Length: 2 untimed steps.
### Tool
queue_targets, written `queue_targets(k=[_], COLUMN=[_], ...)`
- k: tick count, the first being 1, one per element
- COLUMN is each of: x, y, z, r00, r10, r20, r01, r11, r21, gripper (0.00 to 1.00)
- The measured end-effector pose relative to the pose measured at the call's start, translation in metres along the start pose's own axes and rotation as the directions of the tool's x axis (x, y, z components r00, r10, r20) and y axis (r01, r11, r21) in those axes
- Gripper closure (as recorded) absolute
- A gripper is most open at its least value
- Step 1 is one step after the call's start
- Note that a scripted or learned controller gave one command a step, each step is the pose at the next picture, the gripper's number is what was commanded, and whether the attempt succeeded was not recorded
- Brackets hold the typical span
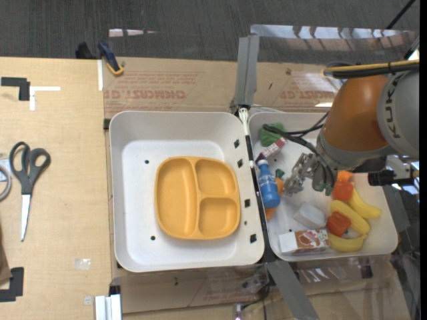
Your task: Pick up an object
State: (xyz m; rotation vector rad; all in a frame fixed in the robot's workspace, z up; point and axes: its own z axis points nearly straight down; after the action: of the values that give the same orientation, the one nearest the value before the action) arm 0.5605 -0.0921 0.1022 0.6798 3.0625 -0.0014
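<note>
My gripper [298,181] hangs low over the middle of the right bin [381,247], under the orange wrist band. Its fingers [305,169] stand slightly apart with nothing visible between them. Left of it lies a blue bottle [268,187] with a white cap. Just below it rests a clear plastic piece [309,213]. To its right sit an orange-red toy [342,189] and yellow bananas [353,213]. A green object [269,136] lies at the bin's back left. A small carton [303,241] lies at the front.
The left bin [127,199] holds a yellow divided plate [197,198]. Scissors [27,172] lie on the wooden bench at far left. A metal divider [245,72] stands behind the two bins. The arm covers the right bin's back right corner.
</note>
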Motion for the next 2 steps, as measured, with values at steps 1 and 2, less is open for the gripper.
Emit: queue_targets(k=[1,2], x=[-0.0821,-0.0818], y=[-0.0599,-0.0596], z=[-0.2097,-0.209], r00=[0.974,0.974], r10=[-0.226,-0.227], r20=[0.002,0.0], r01=[0.226,0.227], r11=[0.974,0.974], r21=[0.0,-0.001], gripper=[1.0,0.0])
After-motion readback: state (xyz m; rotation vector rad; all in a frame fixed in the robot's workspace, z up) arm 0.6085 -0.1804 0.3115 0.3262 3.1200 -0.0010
